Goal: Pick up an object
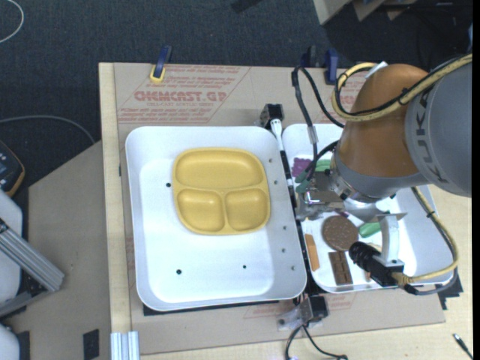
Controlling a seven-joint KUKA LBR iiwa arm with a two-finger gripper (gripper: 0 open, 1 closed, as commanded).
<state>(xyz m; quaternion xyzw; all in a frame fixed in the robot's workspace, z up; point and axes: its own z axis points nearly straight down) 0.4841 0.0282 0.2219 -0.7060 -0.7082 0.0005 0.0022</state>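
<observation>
1. Nearest the camera I see the front edge of the desk (225,328), a pale board with a clamp and loose cables at its lip, just in front of the left bin (150,261).
2. The left bin is a shallow white tray; a yellow divided plate (221,188) with three compartments lies in its far half.
3. The right bin (439,246) touches the left bin along one side. Near its front I make out a brown rectangular block (339,267), a narrow orange-brown stick (312,252) by the shared wall, and a round brown disc (340,232) just behind the block.
4. A green object (368,229) sits right of the disc, and a purple object (301,168) lies farther back by the shared wall.
5. The gripper (319,197) is low in the right bin, close to the shared wall, between the purple object and the disc. The arm's orange band (379,126) covers it, so I cannot tell its state or whether it holds anything.
6. Beyond the left bin the board carries red lettering and a yellow clamp (157,72).
7. Dark carpet (75,21) surrounds the desk.
</observation>
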